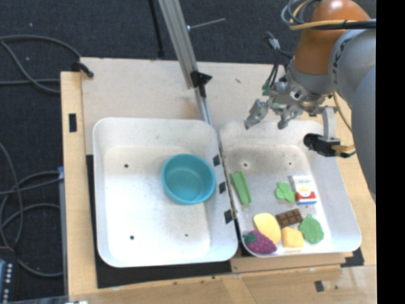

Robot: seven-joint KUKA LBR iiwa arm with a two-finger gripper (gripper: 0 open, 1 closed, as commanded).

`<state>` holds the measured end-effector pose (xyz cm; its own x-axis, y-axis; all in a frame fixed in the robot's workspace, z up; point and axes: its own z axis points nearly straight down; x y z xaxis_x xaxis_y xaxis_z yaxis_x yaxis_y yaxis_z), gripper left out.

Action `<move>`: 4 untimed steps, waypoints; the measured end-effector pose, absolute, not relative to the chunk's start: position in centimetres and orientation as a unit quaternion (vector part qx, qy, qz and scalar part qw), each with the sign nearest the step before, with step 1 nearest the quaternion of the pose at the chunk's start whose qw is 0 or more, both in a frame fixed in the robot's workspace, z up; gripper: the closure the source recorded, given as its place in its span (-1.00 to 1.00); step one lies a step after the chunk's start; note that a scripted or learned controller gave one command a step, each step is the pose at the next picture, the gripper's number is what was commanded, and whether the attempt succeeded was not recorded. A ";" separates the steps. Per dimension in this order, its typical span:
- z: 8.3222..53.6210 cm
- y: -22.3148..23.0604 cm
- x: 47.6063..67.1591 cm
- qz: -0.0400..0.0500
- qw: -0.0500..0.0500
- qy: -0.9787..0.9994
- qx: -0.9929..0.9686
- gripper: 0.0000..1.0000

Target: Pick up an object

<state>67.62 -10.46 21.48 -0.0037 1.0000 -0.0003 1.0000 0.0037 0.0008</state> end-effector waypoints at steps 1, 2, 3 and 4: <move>21.5 -10.5 67.6 0.000 0.001 0.708 0.706 -1.00; 17.2 -10.8 68.1 -0.002 0.000 0.708 0.706 -1.00; 12.8 -10.4 68.1 -0.002 0.000 0.709 0.706 -1.00; 10.0 -10.5 68.0 -0.002 0.001 0.708 0.706 -1.00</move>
<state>68.04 -10.55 9.98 -0.0032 1.0000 -0.0043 1.0000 0.0032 -0.0019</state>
